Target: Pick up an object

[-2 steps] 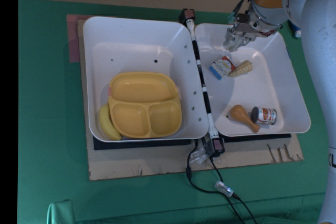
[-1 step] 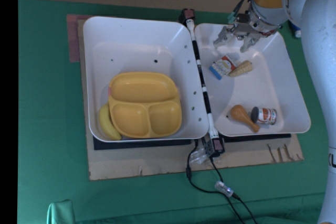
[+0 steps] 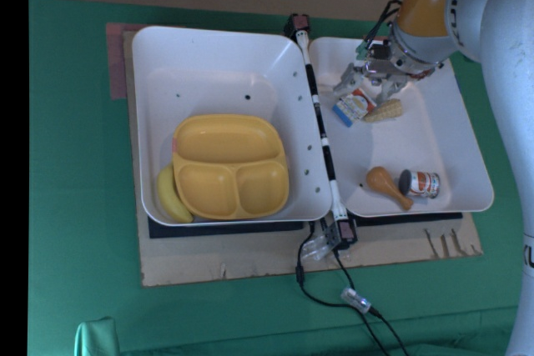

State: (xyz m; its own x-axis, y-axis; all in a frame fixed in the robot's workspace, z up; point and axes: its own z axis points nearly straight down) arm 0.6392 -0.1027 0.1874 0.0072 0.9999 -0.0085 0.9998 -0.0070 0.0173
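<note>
My gripper (image 3: 370, 89) hangs low over the back of the right bin (image 3: 450, 137), its jaws spread open. Just below and in front of the fingertips lies a small red, white and blue carton (image 3: 353, 106), with a yellow corn cob (image 3: 385, 110) touching its right side. I cannot tell whether the fingers touch the carton; nothing is held between them. Nearer the front of the same bin lie a tan drumstick (image 3: 388, 186) and a small can (image 3: 420, 183) on its side.
The left bin (image 3: 209, 62) holds a yellow divided plate (image 3: 231, 164) and a banana (image 3: 171, 196) tucked at its front left. A black-and-white strip (image 3: 321, 137) runs between the bins, with cables (image 3: 350, 296) trailing over the green bench in front.
</note>
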